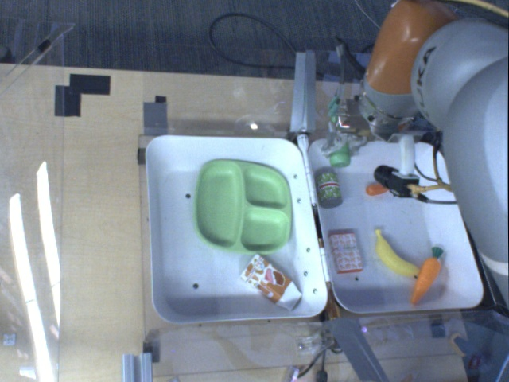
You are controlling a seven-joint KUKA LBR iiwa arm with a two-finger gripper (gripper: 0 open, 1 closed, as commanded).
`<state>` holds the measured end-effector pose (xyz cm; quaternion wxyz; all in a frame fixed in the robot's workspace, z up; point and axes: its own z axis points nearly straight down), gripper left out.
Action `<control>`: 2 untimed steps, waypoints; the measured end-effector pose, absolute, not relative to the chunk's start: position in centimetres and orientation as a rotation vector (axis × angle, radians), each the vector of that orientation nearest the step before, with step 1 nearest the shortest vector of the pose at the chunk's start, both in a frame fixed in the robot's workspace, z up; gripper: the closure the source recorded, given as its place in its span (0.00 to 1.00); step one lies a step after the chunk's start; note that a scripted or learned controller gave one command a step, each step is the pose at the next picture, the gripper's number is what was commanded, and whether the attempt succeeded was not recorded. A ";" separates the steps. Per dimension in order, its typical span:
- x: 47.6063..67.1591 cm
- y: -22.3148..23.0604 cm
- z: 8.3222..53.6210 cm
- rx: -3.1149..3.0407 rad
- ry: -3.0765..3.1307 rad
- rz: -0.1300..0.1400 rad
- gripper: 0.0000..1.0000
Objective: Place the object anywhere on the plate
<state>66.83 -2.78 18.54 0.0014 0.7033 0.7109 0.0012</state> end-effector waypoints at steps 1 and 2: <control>60.1 3.3 18.5 2.292 2.146 0.003 1.00; 60.1 3.3 18.5 2.292 2.146 0.004 0.00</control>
